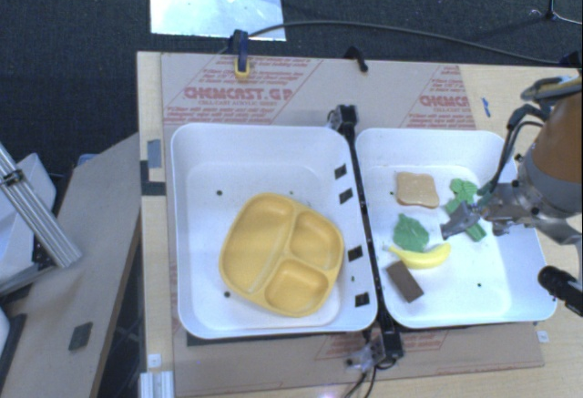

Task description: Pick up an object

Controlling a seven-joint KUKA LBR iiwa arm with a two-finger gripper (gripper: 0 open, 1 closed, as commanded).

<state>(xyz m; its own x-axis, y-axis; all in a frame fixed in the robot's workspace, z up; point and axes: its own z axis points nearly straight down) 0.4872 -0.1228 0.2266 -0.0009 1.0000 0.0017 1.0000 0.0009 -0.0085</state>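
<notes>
Broccoli [463, 190]: green, leafy, nr pincer [463, 221]

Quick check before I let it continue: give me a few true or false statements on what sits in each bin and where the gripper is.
1. The yellow divided tray lies in the left bin. True.
2. The slice of toast lies in the left bin. False: it is in the right bin, near the far side.
3. The banana lies just on the near side of a green leafy piece. True.
4. The gripper is over the left bin. False: it is over the right bin, by the green pieces.
5. The brown block rests on the yellow tray. False: it is in the right bin, near the banana.
</notes>
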